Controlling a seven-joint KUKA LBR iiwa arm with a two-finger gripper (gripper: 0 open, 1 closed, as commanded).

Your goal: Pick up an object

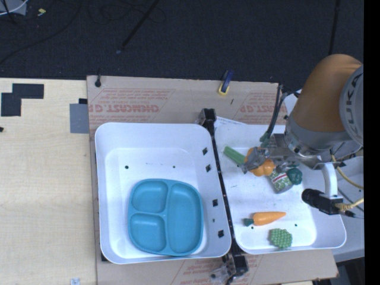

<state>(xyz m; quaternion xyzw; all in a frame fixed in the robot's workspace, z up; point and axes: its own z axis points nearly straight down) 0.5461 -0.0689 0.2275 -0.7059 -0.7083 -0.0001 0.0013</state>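
Pale wooden bench [41, 177], brown cardboard sheet [154, 100] on it, two white bins [113, 141] side by side

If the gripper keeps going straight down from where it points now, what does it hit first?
Most likely the small orange object in the right bin, which lies directly under the gripper. The green piece lies just to its left. Depth is hard to judge from this slanted view.

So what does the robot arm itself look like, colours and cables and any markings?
The arm is bulky and rounded, with a broad orange band over a grey body and dark lettering along its right side. Thin cables run beside it, and a black cylindrical part juts out on a white bracket below. The gripper is a dark metal cluster.
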